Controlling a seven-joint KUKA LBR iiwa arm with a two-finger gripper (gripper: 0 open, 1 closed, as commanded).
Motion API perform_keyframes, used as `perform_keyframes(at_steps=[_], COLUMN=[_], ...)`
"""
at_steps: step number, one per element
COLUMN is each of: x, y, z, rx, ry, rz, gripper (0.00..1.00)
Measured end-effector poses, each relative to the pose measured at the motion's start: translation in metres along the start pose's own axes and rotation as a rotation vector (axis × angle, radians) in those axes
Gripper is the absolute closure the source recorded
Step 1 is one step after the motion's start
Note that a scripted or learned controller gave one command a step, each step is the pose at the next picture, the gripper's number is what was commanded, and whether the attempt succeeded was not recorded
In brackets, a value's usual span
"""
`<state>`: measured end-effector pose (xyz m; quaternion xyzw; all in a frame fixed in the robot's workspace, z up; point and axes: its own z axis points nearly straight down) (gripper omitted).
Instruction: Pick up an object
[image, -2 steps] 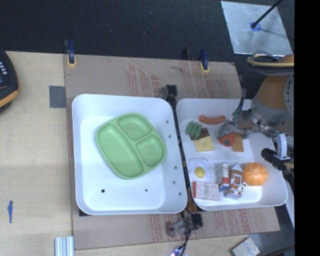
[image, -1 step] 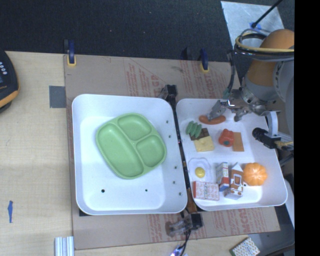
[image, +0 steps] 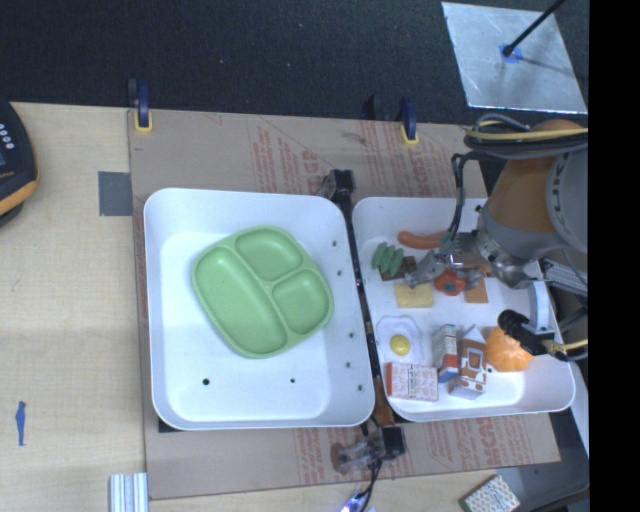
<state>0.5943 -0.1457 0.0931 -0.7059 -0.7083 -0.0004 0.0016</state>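
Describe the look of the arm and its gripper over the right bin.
The arm is bulky and rounded, grey metal with an orange band above the wrist. Black and yellow cables loop over its top, and a thin dark cable hangs down its left side. The gripper is a small metallic grey assembly, too blurred to make out finer detail or markings.

- The left bin (image: 165, 300) lay mostly open around the green divided plate (image: 262, 290), especially toward 6 o'clock.
- The right bin (image: 560, 395) was crowded: toy foods (image: 440, 375) packed close, the arm (image: 525, 205) overhanging at 3 o'clock.
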Motion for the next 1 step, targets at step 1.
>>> perform_keyframes(at_steps=[1], x=[-0.0034], y=[0.0051], z=[-0.0166], rx=[-0.011], ry=[-0.007], rz=[-0.003], gripper=[1.0])
